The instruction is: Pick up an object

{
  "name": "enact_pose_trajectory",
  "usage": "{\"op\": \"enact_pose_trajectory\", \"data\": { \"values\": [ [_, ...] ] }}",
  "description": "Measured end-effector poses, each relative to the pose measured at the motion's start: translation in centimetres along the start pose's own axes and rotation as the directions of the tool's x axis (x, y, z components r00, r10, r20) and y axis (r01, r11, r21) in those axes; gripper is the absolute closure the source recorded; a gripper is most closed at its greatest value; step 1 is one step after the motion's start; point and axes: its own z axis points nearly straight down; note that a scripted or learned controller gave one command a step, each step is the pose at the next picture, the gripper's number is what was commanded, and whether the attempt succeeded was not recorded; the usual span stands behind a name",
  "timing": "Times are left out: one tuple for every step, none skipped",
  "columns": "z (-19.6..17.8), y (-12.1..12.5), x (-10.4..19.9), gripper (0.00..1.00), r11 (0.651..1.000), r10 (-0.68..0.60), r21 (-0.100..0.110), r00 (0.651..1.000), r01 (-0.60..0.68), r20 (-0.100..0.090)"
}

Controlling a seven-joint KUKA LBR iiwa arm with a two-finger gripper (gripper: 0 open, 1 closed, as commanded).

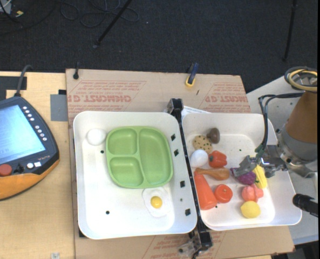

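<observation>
The right bin (278, 215) holds several toy foods: a cookie (202, 142), a brown piece (213, 135), a white egg (198, 158), a red pepper (218, 159), an orange-brown drumstick (213, 173), an orange carrot (204, 192), a red tomato (223, 193), a purple piece (243, 175), a yellow piece (260, 178), a pink fruit (250, 193) and a yellow lemon (250, 210). My gripper (255, 164) reaches in from the right and sits low over the bin's right side, just above the purple and yellow pieces. Nothing can be seen held in it.
The left bin (89, 209) carries a green divided plate (139, 157), a white ball (95, 137) and a fried egg (156, 202). A black divider (182, 161) separates the bins. A teach pendant (16, 142) lies on the bench at far left. A yellow clamp (191, 80) sits behind the bins.
</observation>
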Motion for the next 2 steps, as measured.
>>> {"op": "enact_pose_trajectory", "data": {
  "values": [
    [-0.5,0.2,0.0,0.0,1.0,-0.002,-0.011,1.0,0.002,0.002],
    [4.4,-0.5,0.3,0.0,1.0,-0.004,-0.006,1.0,0.004,0.0]
  ]
}}
